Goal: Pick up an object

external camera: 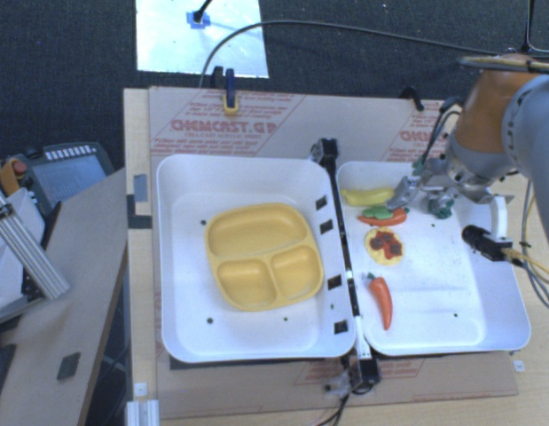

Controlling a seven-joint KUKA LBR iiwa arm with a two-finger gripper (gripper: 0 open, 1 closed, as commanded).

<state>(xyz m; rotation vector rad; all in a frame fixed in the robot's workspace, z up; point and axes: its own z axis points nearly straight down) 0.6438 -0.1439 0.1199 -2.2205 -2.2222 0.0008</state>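
Note:
In the right bin [451, 318] lie several toy foods. A yellow banana [366, 196] rests at the far left corner, with a red and green pepper [383, 216] just in front of it. A small round yellow and red piece [385, 245] sits nearer the middle, and an orange-red chili with a green stem [381, 301] lies toward the front left. My gripper [409, 193] is low over the bin's far side, right beside the banana's right end and just above the pepper. The grey arm with its orange band [489, 114] reaches in from the right.
The left bin [181, 238] holds a yellow three-compartment tray [261, 256]. A black divider strip [338, 247] runs between the two bins. A black cable fitting [483, 241] hangs over the right bin's right side. A teach pendant [66, 180] lies off to the left.

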